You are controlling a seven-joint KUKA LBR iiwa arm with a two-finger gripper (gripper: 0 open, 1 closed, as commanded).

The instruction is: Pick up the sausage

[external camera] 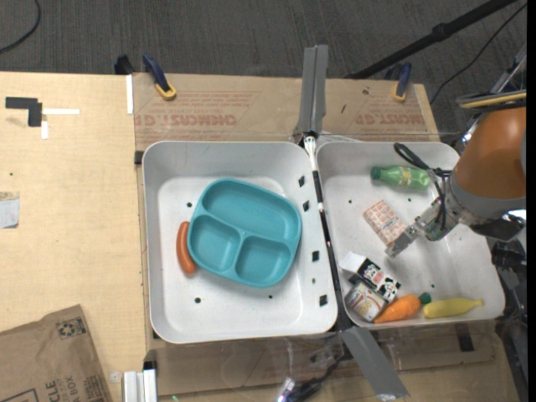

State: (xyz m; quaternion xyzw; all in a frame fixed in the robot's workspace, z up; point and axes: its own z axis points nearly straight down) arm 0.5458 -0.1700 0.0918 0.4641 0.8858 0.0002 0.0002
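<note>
From my seat the sausage (185,249) lies in the left bin (159,308), an orange-red link stretched along the white floor and tucked right against the left edge of the teal divided plate (244,233), which sits tilted in the middle of that bin. The arm (496,162) comes in from the right over the right bin (477,266), its orange band up by the bin's far right corner, and the end effector (402,244) hangs over the middle of that bin, well apart from the sausage and on the other side of the wall between the two bins. I cannot tell from this slant whether the end effector is apart or together; the tip is small and dark against the white. Just beside it, up and to the left, I see a small pink-patterned packet (382,219), and farther back a green bottle (402,176) on its side. Along the near edge of the right bin sit a black-and-white carton (377,276), a small can (362,302), a carrot (399,309) and a yellow banana (452,307), close together in a row. The counter (59,224) to the left is bare wood, with a cardboard piece (50,358) at its near corner.
</note>
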